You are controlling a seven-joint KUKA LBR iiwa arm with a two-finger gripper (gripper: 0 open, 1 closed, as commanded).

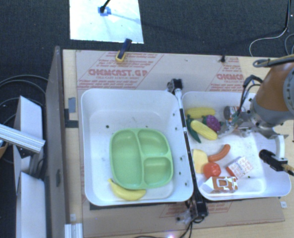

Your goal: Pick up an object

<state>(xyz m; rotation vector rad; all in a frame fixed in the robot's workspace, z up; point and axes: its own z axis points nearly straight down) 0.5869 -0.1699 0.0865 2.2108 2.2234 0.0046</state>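
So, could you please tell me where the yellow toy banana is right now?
The yellow toy banana lies in the left white bin, at its near edge, just below the green divided plastic tray.

My arm (280,95) reaches in from the right edge of the scene, at mid-height. The orange band sits uppermost, curving round the top of the wrist; the grey body bulges beneath it and to the right. The wrist tilts down and to the left. My gripper (231,117) hangs at the left end of the arm, low, pointing left. Its metal parts are small and blurred from here; finger spacing unreadable. A thin cable loops up from the gripper along the arm's left side.
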